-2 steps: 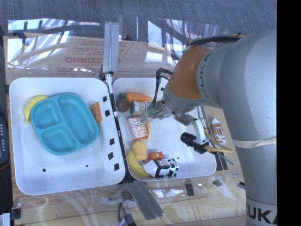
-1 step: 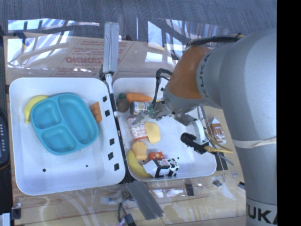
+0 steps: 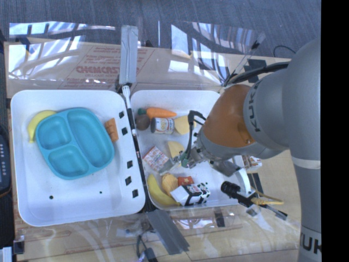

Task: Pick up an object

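The grey arm's gripper (image 3: 185, 158) hangs low in the right white bin (image 3: 180, 95), its state impossible to tell, beside a pale yellow cheese wedge (image 3: 174, 148). An orange plastic carrot (image 3: 161, 113) lies far, tip pointing right.

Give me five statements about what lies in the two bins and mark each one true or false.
1. The blue divided tray lies in the left bin. True.
2. A carrot lies near the far edge of the right bin. True.
3. The blue tray holds a banana in one compartment. False: its compartments hold nothing; a yellow banana lies beside the tray, partly under its edge.
4. The arm reaches over the left bin. False: it is over the right bin.
5. Another banana lies at the near edge of the right bin. True.
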`<state>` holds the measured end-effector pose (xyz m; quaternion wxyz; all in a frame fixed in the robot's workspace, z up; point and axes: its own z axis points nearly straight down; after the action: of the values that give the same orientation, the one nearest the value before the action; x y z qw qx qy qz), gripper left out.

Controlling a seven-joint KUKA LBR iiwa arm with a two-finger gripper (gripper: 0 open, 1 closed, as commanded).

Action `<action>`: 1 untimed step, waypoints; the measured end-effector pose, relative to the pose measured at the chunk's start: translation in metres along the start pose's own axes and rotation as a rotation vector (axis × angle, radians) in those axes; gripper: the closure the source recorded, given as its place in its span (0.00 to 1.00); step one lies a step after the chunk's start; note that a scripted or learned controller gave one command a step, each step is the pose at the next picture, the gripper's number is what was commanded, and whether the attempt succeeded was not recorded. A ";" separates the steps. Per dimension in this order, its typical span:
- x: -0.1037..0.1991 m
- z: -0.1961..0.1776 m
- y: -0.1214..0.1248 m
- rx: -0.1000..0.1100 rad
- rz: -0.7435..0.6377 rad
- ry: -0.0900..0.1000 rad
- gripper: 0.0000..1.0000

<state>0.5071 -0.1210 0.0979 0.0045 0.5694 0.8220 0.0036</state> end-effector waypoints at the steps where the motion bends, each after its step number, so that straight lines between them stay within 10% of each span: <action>1: 0.010 -0.085 0.019 0.008 0.138 0.001 0.00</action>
<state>0.5199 -0.1048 0.1829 0.0015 0.6249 0.7807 0.0011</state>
